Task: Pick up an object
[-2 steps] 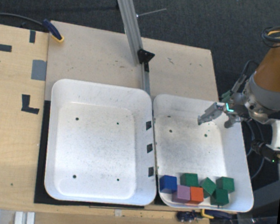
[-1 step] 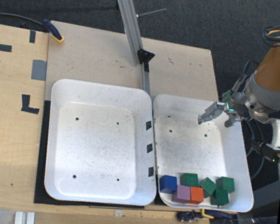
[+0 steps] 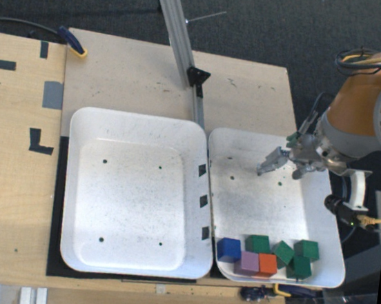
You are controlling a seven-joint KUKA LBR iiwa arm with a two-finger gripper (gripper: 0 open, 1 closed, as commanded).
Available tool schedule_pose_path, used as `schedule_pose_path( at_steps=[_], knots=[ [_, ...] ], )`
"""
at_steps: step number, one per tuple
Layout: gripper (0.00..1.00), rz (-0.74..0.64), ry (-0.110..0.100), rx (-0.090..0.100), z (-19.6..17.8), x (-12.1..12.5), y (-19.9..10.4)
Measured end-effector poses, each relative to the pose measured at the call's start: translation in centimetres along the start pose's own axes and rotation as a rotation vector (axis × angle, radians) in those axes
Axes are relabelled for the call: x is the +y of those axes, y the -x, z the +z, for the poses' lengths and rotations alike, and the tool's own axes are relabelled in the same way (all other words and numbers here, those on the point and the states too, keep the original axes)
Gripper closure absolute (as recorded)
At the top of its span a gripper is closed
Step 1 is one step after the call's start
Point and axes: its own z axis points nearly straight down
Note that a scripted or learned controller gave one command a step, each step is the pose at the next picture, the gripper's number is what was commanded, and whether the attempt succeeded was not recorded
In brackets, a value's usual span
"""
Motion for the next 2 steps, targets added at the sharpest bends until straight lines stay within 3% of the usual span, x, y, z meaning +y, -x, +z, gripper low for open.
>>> schedule_pose_path(
  at_steps=[2],
  knots=[
    [0.00, 0.001, -0.002, 0.000, 11.4, -0.2, 0.8]
  ],
)
